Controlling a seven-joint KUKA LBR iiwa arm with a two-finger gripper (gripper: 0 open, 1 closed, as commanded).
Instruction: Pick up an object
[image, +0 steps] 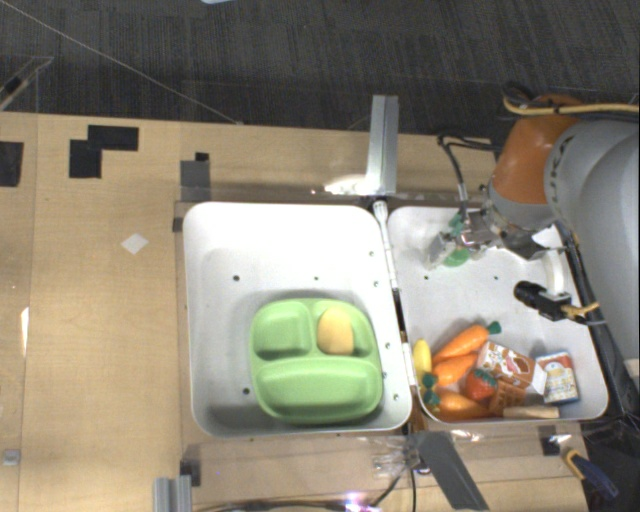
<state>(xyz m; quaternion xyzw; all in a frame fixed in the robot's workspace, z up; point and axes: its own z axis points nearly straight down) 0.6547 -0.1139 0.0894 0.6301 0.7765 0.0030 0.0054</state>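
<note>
My gripper (458, 240) hangs over the back part of the right bin (500, 290), on the grey arm with the orange band (522, 165) that comes in from the upper right. A small green object (455, 258) lies right at the gripper's tip; whether it is gripped is not visible. Along the right bin's front edge sits a pile: two orange carrots (462, 342), a yellow piece (422, 355), a red tomato-like thing (481, 383), an orange carton (508, 366) and a small blue and white box (558, 377).
The left bin (215, 300) holds a green divided plate (300, 385) with a yellow lemon-like fruit (336, 330) in its upper right compartment. A metal post (383, 140) stands behind the wall between the bins. A black cable connector (540, 297) hangs over the right bin.
</note>
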